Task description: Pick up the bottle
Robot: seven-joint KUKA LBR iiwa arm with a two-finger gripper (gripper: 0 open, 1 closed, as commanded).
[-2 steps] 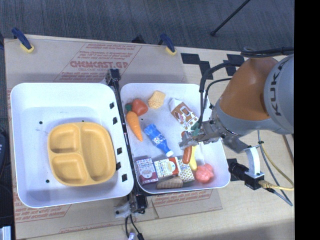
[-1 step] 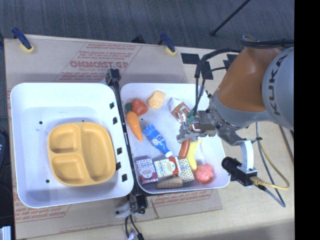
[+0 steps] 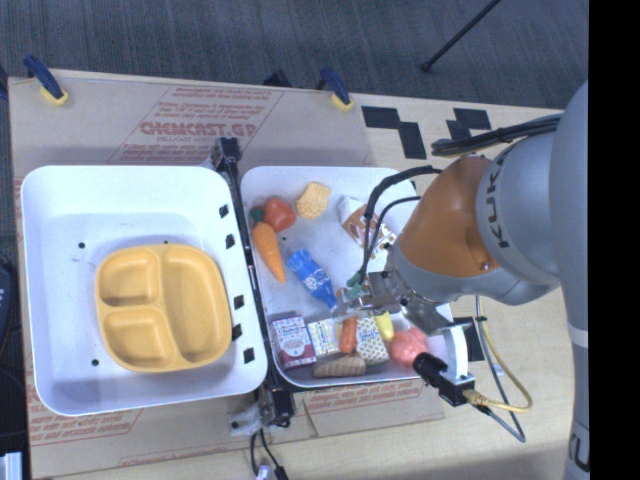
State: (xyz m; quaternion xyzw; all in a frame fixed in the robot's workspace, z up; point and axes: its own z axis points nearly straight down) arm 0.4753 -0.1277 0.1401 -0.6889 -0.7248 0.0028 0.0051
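One blue bottle [image 3: 311, 277] lying beside carrot [image 3: 268, 250]; gripper [image 3: 366, 294] just right of bottle, finger state indiscernible.

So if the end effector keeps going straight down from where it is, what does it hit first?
Probably the blue bottle: the end effector hangs by its right end, over the right bin. Depth is unclear, so it might land just beside it.

On the worktop [image 3: 120, 118] two bins sit side by side, the left bin [image 3: 40, 268] holding a divided tray [image 3: 165, 308], the right bin [image 3: 262, 183] holding the bottle [image 3: 311, 276] mid-bin, a carrot [image 3: 267, 251] just left of it, small boxes [image 3: 305, 338] along the near wall.
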